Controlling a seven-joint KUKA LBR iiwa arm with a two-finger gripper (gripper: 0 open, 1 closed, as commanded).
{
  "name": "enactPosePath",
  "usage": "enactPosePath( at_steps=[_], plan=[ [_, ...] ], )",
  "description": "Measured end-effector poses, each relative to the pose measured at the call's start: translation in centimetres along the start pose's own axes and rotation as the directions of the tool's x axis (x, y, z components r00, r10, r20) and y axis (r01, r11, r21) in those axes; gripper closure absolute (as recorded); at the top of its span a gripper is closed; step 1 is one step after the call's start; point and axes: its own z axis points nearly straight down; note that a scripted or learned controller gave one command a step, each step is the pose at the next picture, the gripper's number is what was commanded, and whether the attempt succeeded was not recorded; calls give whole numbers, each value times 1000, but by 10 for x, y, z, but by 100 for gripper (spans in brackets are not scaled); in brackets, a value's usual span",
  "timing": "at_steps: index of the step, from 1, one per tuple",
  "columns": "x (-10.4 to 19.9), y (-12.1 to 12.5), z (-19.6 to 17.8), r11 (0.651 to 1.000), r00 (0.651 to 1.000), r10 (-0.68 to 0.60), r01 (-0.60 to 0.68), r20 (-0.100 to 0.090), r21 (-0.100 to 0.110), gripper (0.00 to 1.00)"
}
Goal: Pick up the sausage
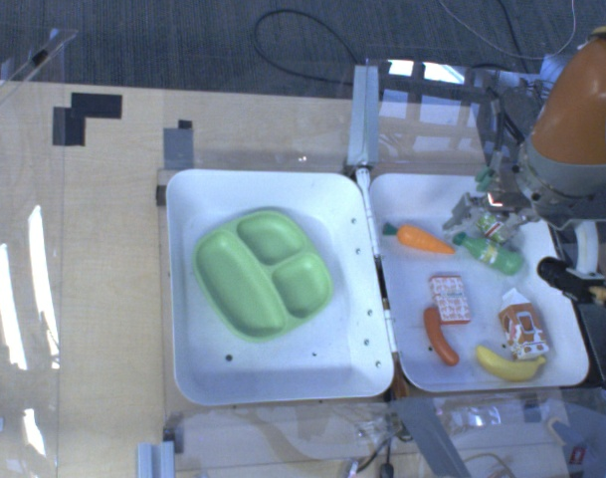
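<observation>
From the camera above the bench, we are looking down on two white bins sitting side by side. The left bin (pixel 193 366) is holding a green plate (pixel 264 273) with three compartments, lying near its middle. The right bin (pixel 571 371) is holding the food items. The sausage (pixel 441 336) is lying toward the front left of that bin, slightly slanted, just below a small red-and-white box (pixel 450 299) and to the left of the banana (pixel 509 364). A little carton (pixel 522 330) is standing just above the banana, touching or nearly touching it. A carrot (pixel 424 239) is lying near the bin's back left, and a green bottle (pixel 491 254) is lying on its side to the right of it. The arm (pixel 579 118) is reaching in from the right, its orange band showing at the upper right corner. The gripper (pixel 490 210) is hovering at the back of the right bin, just above the bottle and well apart from the sausage. We are not managing to make out how the gripper is set, since it is blurring into the clutter around it. Cables (pixel 312 28) are trailing over the dark floor behind the bench.
</observation>
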Motion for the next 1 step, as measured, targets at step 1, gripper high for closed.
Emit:
enactPosePath(
  at_steps=[1],
  plan=[
    [-12, -80, 87, 1000, 1000, -2, 2, -1, 1, 0]
  ],
)
